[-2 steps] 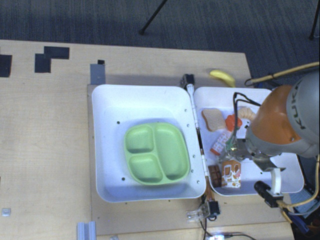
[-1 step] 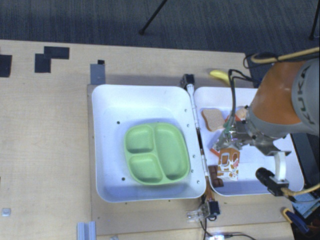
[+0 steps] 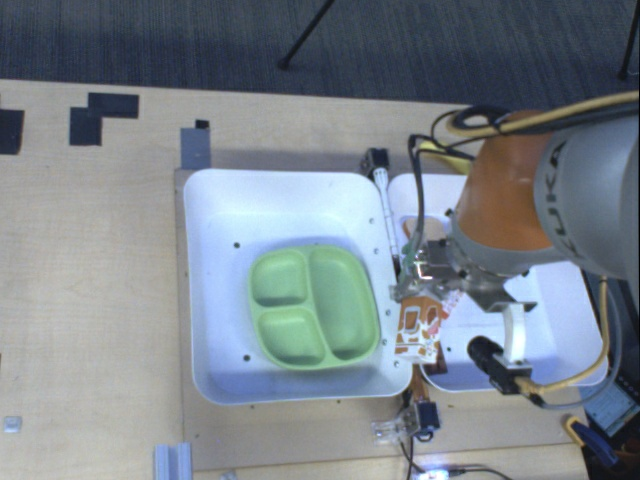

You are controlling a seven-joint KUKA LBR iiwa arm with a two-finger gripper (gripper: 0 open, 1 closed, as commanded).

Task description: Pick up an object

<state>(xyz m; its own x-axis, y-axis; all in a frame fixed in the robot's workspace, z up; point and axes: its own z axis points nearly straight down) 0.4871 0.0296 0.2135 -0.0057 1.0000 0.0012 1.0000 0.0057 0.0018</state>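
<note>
So the arm (image 3: 545,203) came in from the right, grey body with that orange band above the wrist, and it was hunched over the right bin (image 3: 575,298), covering most of it. The gripper (image 3: 425,280) sat low at the inner edge of that bin, right by the divider where the two bins meet. Honestly couldn't tell how it was set, since the wrist hardware and a bright glare spot hid that part.

Just below the gripper there was an orange and white packet (image 3: 418,330), looked like some kind of snack wrapper, lying at the front-left corner of the right bin and hanging partly over the rim toward the left bin. It was very close to the gripper, maybe touching, but I couldn't see it between anything, so I wouldn't call it held.

Over in the left bin (image 3: 215,268) was a light green divided plate (image 3: 315,306), three compartments, two smaller ones on the left side and one long one on the right. It lay flat toward the front-right part of that bin, its right edge close to the bin wall, near the packet but apart from it.

Black and yellow cables (image 3: 480,123) looped over the top of the arm, and both bins sat on a pale wooden bench (image 3: 90,268).
</note>
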